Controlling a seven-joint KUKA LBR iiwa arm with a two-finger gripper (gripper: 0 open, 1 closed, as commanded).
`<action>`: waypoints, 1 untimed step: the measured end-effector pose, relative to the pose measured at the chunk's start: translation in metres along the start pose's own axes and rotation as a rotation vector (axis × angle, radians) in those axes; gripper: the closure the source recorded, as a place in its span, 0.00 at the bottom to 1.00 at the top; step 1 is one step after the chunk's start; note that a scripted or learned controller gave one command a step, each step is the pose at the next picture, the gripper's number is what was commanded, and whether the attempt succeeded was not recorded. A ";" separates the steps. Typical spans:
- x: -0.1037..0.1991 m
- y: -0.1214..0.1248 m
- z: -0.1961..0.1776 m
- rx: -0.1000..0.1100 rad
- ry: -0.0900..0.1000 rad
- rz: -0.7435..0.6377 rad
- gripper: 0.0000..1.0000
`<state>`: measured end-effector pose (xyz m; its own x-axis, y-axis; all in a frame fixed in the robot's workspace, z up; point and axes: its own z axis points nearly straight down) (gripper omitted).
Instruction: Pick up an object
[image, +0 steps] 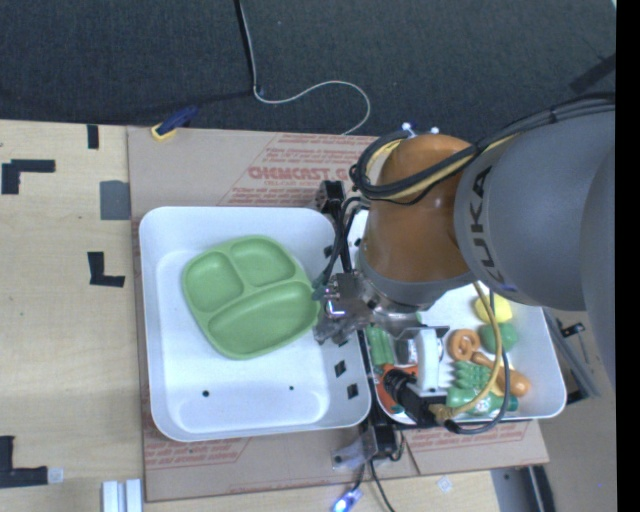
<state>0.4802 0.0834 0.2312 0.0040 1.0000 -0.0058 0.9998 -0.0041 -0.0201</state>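
Claw (333, 308) was sitting right at the divider between the two bins, touching the 3 o'clock edge of the green divided plate (252, 295). Honestly couldn't tell how my fingers were set, too much wrist hardware in the way. That plate lay flat in the left bin (200, 400), up toward 12 o'clock. Over in the right bin (548, 345), at 3 o'clock from me, a heap of small toys (480, 365) sat half under my arm: orange, yellow, green bits.
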 end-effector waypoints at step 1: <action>-0.042 0.003 0.029 -0.012 0.004 0.000 1.00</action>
<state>0.4823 0.0409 0.2022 0.0036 1.0000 -0.0020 1.0000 -0.0036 -0.0076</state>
